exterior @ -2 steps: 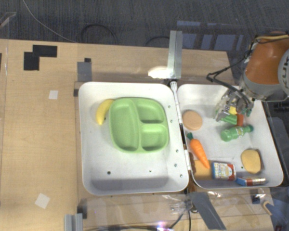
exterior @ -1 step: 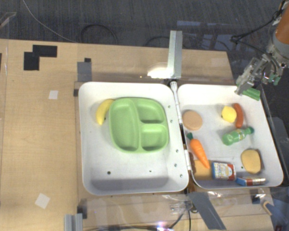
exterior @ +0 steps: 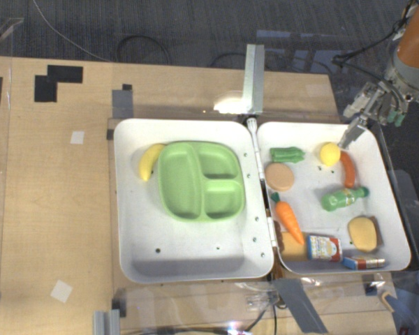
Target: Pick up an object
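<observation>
Pincer point(exterior: 352, 135) above right bin point(exterior: 398, 208) rim, near lemon point(exterior: 329, 153)

Pale wooden bench point(exterior: 49, 208), dark carpet point(exterior: 160, 12)

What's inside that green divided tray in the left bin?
The green divided plastic tray shows bare compartments with nothing visible in them. A yellow toy banana lies against its left edge, outside. Whatever lies beneath the tray is covered.

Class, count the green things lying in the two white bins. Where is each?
3: a divided tray in the left bin, a green vegetable and a green bottle in the right bin.
</observation>
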Tool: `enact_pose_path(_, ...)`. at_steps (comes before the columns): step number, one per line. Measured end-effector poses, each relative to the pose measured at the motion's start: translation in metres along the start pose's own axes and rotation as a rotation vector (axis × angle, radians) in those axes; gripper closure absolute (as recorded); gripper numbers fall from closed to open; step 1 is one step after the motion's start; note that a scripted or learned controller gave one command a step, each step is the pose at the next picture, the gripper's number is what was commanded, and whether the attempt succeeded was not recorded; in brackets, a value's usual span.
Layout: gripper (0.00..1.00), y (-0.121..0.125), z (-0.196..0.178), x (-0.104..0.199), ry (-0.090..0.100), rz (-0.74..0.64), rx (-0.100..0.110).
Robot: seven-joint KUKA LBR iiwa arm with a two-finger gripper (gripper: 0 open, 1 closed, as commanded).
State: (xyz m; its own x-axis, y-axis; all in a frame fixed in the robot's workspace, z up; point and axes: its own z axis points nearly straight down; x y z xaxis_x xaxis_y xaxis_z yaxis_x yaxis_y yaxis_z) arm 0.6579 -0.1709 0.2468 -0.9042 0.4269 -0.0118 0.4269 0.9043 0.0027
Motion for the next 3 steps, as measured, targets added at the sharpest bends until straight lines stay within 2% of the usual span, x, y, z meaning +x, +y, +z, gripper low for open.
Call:
enact_pose_path(1,0.00,-0.031,0.056,-0.018,0.006,-0.003,0.002)
enact_pose_path(2,0.00,-0.033,0.158,-0.016,0.007,-0.126,0.003)
enact_pose_path(3,0.00,-0.011,0.159,0.010,0.002,-0.049,-0.001)
